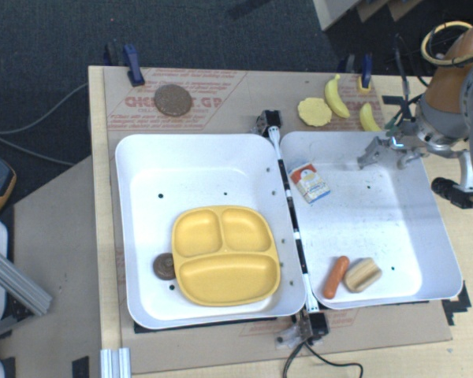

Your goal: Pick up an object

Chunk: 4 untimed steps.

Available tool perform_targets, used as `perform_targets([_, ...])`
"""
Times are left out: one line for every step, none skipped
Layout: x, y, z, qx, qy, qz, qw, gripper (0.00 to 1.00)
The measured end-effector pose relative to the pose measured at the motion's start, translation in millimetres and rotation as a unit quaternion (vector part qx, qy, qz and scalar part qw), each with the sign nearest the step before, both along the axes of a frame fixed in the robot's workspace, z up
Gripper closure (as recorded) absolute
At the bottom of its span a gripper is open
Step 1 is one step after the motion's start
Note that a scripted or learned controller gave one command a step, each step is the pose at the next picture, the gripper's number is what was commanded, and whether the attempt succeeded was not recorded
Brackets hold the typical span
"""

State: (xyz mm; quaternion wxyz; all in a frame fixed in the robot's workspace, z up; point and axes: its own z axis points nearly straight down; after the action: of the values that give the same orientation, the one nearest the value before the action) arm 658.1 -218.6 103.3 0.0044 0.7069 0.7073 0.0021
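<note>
Right now the gripper (378,150) hangs over the far right corner of the right bin (426,235), its grey fingers pointing toward the view's left; nothing sits between them, though how wide they stand is too small to tell. The nearest candidate looks to be the small red-and-white carton (310,183), lying on the bin floor by the left wall, to the view's left of the gripper and slightly nearer the camera, its long axis slanting from upper left to lower right. A hot dog sausage (336,277) and a bun (362,275) lie just beside each other at the near edge, well apart from the gripper. The left bin (142,179) holds a yellow divided plate (225,254).
</note>
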Motion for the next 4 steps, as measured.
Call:
perform_targets([-125, -6, 7, 0.0038, 0.008, -0.003, 1.0, 0.0])
perform_targets([-57, 106, 6, 0.0034, 0.002, 0.006, 1.0, 0.0])
perform_targets([9, 19, -19, 0.0, 0.003, -0.001, 1.0, 0.0])
perform_targets([-87, 76, -19, 0.004, 0.009, 0.0, 1.0, 0.0])
